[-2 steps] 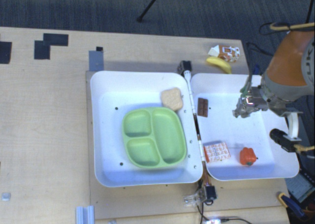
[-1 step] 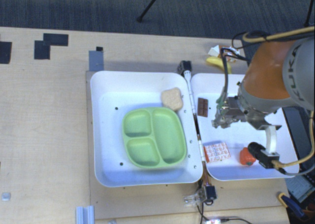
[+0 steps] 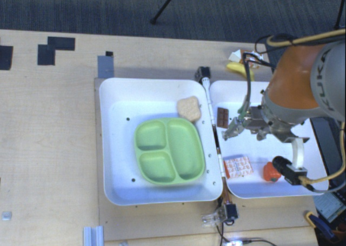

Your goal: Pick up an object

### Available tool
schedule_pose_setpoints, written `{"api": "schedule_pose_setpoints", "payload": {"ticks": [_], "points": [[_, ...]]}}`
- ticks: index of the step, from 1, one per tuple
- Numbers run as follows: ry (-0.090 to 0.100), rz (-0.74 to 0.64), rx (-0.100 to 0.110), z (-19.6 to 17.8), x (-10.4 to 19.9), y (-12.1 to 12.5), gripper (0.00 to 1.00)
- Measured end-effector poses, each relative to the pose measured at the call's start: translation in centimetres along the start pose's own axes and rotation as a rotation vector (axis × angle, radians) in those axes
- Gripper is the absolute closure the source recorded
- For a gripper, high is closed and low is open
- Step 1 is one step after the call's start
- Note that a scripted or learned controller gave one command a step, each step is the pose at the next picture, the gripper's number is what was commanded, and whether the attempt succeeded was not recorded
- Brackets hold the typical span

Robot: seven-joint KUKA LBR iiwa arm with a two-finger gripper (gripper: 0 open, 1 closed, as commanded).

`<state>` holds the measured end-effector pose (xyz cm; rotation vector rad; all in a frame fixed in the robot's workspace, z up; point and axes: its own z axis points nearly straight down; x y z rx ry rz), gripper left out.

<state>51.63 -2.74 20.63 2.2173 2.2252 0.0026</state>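
Note:
The right bin (image 3: 238,92) holds a small brown block (image 3: 222,116) near its left wall, a flat red-and-white patterned packet (image 3: 238,166) at its front left, and an orange-red object (image 3: 271,172) at the front. My gripper (image 3: 233,129) hangs over the left part of this bin, just right of and below the brown block, above the packet. Nothing shows between its metal fingers. The grey and orange arm covers the bin's right half.
The left bin (image 3: 116,131) holds a green three-compartment tray (image 3: 169,151) and a tan bread-like piece (image 3: 189,108) at its back right. A yellow object (image 3: 236,67) lies behind the right bin. Cables run beside the arm and at the bench's front edge.

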Motion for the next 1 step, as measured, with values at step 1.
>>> {"api": "schedule_pose_setpoints", "payload": {"ticks": [1], "points": [[-0.001,0.001,-0.007,11.20,-6.40,-2.70,0.00]]}}
